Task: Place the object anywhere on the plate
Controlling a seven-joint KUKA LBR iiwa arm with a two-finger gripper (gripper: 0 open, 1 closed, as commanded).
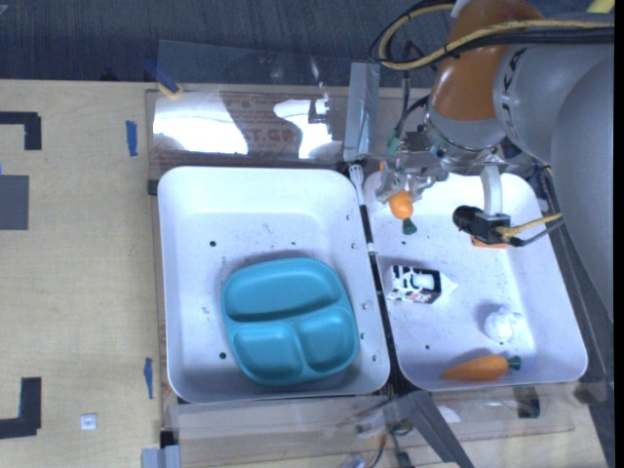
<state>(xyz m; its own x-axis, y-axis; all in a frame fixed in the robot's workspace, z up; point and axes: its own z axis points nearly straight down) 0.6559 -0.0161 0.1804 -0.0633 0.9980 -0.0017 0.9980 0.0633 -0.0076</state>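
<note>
Carrot toy [478, 367] sits at bin's front edge; gripper [402, 195] clamped on small orange piece [400, 204], lifted prob to carry over to blue plate [289, 331].

Arm [556, 86] cut off at right edge; small black-white object [414, 284] unidentifiable.

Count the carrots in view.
2. One carrot lies at the near edge of the right bin; a smaller carrot is at the end effector near that bin's far left corner. The arm may hide others.
</note>
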